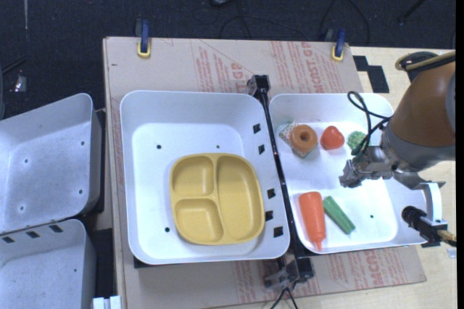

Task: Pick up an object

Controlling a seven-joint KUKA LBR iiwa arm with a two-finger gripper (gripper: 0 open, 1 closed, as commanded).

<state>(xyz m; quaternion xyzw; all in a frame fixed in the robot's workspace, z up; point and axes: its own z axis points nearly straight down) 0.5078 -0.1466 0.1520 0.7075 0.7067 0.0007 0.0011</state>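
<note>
Yellow tray (pixel 216 199) in left bin (pixel 145 119), carrot (pixel 312 217), cucumber (pixel 338 215), tomato (pixel 332 138), doughnut (pixel 303 140) in right bin (pixel 377 235), gripper (pixel 353 177) low at right, finger state unclear

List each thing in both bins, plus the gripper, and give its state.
Yellow divided tray: flat in the left bin, compartments bare.
Donut: lying in the right bin, near the divider.
Tomato: resting beside the donut.
Broccoli: partly hidden by the arm.
Carrot: lying flat.
Green vegetable: lying beside the carrot.
Gripper: low over the right bin.
</note>
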